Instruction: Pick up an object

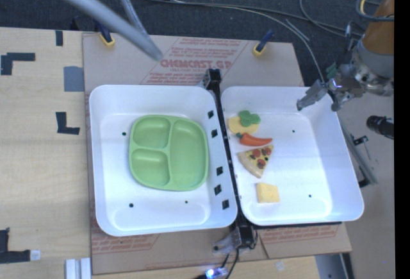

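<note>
The task looks barely begun. The gripper (318,95) hovers over the upper right rim of the right bin (333,162), and its fingers (306,100) stand apart with nothing between them. All candidate objects lie along that bin's left side: a yellow-and-green toy food piece (244,122), an orange toy carrot (255,140), a toy pizza slice (255,159) and a yellow cheese block (268,193). None is lifted, so the reach, closing and lift are all left. The left bin (106,162) holds a green divided plate (169,152). Red print on the cardboard sheet (192,59) beneath the bins is too blurred to read with confidence.
</note>
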Controlling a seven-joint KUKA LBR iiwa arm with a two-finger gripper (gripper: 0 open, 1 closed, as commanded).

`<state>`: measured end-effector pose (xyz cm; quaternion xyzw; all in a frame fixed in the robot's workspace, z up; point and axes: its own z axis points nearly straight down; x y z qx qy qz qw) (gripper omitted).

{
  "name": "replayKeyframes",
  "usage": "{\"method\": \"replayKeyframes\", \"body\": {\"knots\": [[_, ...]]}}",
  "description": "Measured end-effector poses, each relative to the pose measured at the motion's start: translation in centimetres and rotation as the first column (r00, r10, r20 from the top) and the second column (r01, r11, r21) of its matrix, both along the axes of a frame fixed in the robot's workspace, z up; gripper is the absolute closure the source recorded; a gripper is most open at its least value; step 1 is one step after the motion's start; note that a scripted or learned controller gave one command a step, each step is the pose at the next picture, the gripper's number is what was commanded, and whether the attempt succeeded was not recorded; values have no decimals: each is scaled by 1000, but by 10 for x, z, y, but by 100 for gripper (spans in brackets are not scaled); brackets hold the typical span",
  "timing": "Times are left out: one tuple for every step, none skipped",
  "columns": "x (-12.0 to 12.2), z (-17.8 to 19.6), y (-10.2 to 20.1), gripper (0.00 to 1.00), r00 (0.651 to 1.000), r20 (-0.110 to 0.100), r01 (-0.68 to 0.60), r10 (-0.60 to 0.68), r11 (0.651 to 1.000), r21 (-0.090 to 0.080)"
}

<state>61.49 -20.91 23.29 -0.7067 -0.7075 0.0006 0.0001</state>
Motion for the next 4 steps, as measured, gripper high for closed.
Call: {"method": "replayKeyframes", "body": {"knots": [[-10, -51, -3, 0, 1000, -5, 1, -1, 1000, 0], [-9, -115, -8, 0, 1000, -6, 0, 0, 1000, 0], [-9, -149, -8, 0, 1000, 2, -1, 1, 1000, -3], [-7, -136, -8, 100, 1000, 7, -2, 2, 1000, -5]]}}
